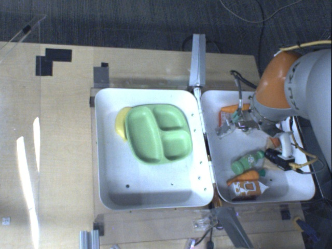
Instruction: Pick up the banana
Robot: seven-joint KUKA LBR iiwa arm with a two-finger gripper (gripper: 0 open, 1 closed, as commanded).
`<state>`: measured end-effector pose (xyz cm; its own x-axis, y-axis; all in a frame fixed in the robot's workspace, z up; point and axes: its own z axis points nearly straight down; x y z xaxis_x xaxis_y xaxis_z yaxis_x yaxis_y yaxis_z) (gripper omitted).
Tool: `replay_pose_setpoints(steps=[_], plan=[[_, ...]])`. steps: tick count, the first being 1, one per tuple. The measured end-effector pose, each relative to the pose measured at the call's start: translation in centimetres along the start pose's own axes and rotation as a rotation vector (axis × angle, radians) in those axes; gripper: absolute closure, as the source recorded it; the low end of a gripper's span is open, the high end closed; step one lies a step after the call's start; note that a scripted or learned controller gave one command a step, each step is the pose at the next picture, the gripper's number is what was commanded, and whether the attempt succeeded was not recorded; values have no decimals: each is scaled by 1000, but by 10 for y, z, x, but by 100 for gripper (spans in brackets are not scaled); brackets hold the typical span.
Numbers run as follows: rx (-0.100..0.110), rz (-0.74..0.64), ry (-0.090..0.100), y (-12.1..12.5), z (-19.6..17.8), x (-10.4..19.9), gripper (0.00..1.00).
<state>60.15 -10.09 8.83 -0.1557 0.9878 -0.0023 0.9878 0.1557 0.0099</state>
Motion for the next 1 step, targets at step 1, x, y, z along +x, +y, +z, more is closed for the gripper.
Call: replay_pose_setpoints(steps=[1], plan=[[0,60,0,-83,-1,3,0]])
